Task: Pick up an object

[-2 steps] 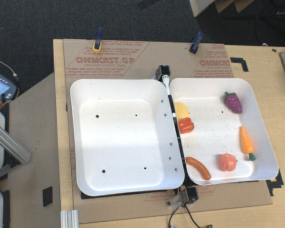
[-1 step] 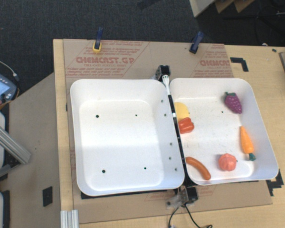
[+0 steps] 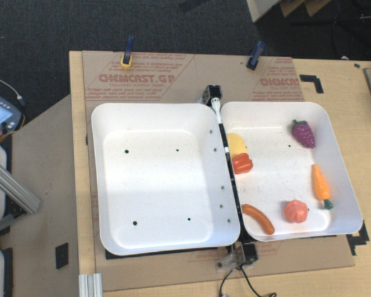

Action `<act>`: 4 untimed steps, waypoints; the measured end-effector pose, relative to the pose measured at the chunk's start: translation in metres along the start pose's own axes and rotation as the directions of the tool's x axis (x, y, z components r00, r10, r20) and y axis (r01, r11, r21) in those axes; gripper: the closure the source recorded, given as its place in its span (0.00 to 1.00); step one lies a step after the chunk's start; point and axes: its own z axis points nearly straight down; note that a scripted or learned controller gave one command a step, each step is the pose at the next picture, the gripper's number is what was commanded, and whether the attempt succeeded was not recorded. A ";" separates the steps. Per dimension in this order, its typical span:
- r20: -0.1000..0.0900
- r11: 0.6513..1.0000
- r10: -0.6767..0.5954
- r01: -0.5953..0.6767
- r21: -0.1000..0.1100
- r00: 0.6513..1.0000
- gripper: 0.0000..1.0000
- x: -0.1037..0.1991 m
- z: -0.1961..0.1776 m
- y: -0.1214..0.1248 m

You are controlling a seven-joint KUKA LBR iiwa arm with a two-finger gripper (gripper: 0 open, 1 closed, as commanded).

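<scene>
six toys are spread in the right bin [image 3: 334, 119], the carrot [image 3: 321, 186] lying lengthwise near its right wall; the gripper's state cannot be told.

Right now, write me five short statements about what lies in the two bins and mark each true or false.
1. The purple grape bunch lies in the right bin. True.
2. The carrot lies in the left bin. False: it lies in the right bin, near that bin's right wall.
3. The sausage touches the grape bunch. False: they are far apart, the sausage at the near edge, the grapes at the far corner.
4. The red piece sits right against the yellow piece. True.
5. The pink round fruit lies between the sausage and the carrot. True.
</scene>
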 end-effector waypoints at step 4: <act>-0.001 1.000 0.000 0.000 0.002 1.000 1.00 -0.012 0.000 -0.013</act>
